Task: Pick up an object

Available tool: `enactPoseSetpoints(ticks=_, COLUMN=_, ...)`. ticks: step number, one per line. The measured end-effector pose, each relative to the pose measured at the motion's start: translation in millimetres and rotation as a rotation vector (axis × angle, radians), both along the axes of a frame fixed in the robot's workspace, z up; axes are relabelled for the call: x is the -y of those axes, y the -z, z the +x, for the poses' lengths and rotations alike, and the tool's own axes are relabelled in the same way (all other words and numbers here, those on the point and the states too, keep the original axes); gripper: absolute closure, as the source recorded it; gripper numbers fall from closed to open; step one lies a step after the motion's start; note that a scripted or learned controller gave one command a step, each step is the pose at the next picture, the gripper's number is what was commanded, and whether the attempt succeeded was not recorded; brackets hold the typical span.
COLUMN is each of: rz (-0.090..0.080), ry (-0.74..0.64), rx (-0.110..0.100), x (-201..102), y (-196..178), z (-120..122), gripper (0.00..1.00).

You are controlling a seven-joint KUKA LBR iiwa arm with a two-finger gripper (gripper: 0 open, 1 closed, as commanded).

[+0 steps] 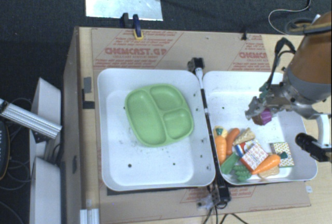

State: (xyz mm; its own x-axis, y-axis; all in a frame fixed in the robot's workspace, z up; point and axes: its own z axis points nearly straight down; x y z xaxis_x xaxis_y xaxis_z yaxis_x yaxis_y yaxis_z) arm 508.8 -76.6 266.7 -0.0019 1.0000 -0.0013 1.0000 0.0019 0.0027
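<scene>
A fixed camera looks down at a slant on a worktop [155, 44] covered with printed brown cardboard, carrying two shallow white bins side by side.

The left bin [119, 166] holds one thing, a pale green divided plate [158, 114] with three compartments, lying flat near the bin's middle.

The right bin [228, 93] holds a heap of toy food crowded into its near corner: two orange carrots [226, 142] lying close together by the centre divider, a third carrot [267, 163] further right, a small red and white box [254, 155], a green piece [231, 166] at the near edge, and a patterned square card [282, 153] at the right of the heap. The far half of this bin is bare.

The grey arm, with its orange band [314, 57], reaches in from the right. Its hand [261, 112] hangs above the right bin, just beyond the far edge of the heap. A small purple object [265, 116] sits at the fingertips and appears to be pinched between them, clear of the heap, though the angle makes it hard to tell whether it is fully off the bin floor.

By this reading the grasp is made and the lift is in hand. The next move calls for a steady, straight rise with the grip kept firm, since the purple piece is small and seems caught only at the finger ends, where it could slip.
</scene>
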Motion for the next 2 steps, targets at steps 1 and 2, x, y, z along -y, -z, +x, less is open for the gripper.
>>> enactPoseSetpoints(ticks=1, rz=0.002, ry=-0.002, rx=0.000, x=-49, y=-20, z=-22, gripper=1.00)
enactPoseSetpoints(ticks=2, rz=0.002, ry=-0.001, rx=-0.001, x=-129, y=9, z=-7, gripper=1.00)
